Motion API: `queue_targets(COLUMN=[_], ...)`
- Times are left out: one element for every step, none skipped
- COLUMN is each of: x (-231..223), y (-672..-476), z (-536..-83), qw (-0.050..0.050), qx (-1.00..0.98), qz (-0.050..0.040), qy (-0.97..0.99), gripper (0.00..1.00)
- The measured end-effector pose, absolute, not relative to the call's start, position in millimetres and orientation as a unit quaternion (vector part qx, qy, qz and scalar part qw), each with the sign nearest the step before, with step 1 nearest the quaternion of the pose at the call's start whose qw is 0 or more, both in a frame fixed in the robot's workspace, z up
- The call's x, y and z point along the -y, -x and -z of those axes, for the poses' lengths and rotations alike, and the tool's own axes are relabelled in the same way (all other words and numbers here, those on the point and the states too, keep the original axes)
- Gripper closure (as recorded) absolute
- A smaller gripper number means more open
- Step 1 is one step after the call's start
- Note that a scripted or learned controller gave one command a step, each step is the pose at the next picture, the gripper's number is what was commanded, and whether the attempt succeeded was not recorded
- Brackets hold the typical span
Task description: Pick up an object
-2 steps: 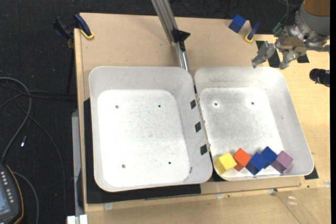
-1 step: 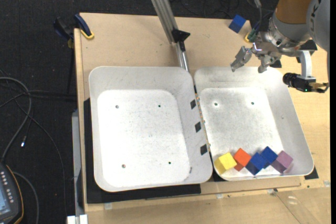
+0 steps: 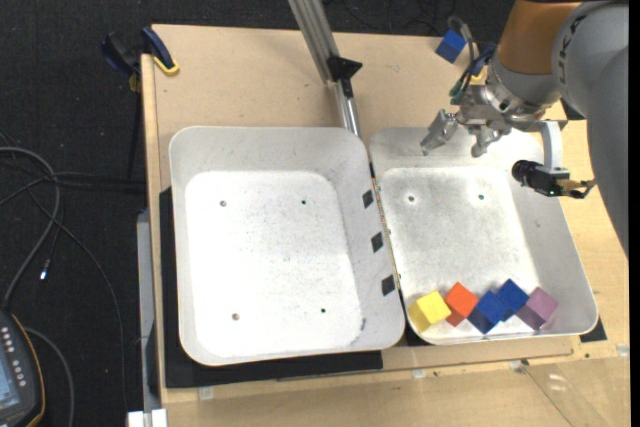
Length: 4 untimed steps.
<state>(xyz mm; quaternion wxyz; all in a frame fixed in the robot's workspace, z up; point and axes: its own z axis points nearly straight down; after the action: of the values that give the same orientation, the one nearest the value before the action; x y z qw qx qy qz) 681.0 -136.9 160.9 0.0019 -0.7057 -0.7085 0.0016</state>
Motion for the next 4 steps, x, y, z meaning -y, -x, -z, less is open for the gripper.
queue_targets(x=[116.6, 118.0, 140.3, 158.5], y=[-607.9, -612.8, -614.1, -579.2], z=[-99.7, -114.6, -277.1, -371.4], qw=[0.005, -0.001, -0.005, -0.005], qx=[0.706, 0.706, 0.707, 0.706], qz=[-0.0032, 0.0006, 0.0023, 0.0020], qy=[0.708, 0.708, 0.707, 0.708], gripper=[0.00, 1.00, 1.00, 1.00])
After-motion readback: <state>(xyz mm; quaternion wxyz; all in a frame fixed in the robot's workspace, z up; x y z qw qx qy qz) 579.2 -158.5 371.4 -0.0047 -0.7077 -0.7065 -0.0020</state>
